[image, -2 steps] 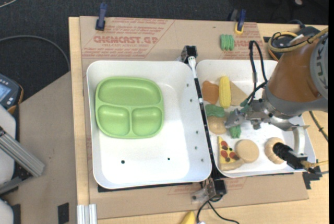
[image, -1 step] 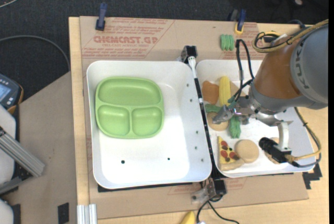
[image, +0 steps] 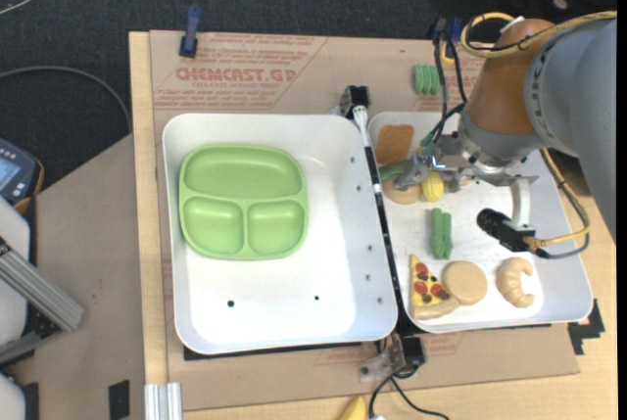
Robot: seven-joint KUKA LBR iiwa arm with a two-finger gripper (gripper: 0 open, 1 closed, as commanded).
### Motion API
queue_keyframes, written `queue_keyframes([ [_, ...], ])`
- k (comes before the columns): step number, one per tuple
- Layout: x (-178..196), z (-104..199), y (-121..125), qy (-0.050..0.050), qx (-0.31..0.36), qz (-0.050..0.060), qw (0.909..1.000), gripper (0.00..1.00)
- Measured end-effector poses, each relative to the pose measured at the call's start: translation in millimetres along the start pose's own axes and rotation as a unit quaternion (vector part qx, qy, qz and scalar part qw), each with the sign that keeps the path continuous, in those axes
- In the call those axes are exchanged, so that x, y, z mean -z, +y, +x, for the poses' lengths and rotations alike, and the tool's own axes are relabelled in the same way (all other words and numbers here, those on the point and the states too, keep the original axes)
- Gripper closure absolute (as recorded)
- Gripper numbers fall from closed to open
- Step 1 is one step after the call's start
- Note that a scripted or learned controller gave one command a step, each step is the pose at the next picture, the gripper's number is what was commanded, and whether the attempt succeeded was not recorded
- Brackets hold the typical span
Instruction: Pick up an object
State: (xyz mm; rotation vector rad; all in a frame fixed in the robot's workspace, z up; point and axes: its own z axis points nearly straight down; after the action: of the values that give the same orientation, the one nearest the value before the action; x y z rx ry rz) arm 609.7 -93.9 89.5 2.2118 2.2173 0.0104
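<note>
My gripper is low in the upper left part of the right bin, with the grey arm reaching in from the upper right. Directly under it sit a small yellow toy and a pale round piece, with a green bit beside them. The wrist hides how the gripper meets them. Below lie a green pickle, a pizza slice, a round tan bun and a croissant. An orange-brown toast slice lies just left of the gripper.
The left bin holds a green divided plate. A green ridged toy lies on the board outside the right bin's far edge. Black clips sit where the bins meet.
</note>
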Motion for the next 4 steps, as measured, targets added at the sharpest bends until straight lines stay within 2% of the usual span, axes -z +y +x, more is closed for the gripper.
queue_keyframes([
  [1,12.3,0.9,-0.3,0.001,-0.001,-0.001,1.0000,1.00],
  [2,101.4,85.7,-48.6,0.003,0.003,0.003,1.0000,1.00],
  [3,146.3,137.7,-34.5,0.002,0.002,0.002,1.0000,1.00],
  [4,153.8,133.9,-35.1,0.001,-0.001,0.004,1.0000,1.00],
])
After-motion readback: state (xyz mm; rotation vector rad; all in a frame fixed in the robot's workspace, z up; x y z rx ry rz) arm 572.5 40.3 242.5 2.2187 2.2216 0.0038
